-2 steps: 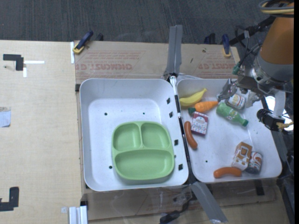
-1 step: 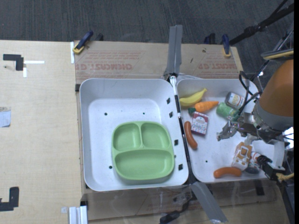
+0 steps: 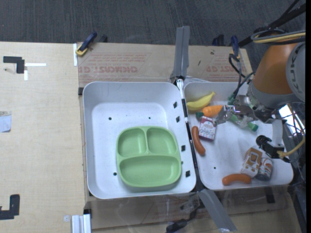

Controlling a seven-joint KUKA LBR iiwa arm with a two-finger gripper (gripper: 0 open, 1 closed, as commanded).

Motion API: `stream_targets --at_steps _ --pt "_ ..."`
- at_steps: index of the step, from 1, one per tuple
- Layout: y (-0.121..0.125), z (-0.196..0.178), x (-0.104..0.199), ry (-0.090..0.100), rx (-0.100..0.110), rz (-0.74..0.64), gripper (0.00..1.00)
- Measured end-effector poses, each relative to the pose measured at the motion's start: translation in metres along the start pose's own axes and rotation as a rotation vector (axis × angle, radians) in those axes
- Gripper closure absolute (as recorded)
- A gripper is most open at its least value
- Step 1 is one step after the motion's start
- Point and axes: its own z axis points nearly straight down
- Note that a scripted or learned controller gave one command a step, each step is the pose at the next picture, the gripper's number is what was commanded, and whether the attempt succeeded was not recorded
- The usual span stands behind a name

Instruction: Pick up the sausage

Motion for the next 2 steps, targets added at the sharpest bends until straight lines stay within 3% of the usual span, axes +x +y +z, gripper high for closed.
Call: stream_targets --at_steps 1,2 --pt "-0.052 -0.005 -0.026 0.001 0.001 -0.031 0.00" --pt "-0.089 0.068 0.004 0.001 -0.001 -0.065 0.00"
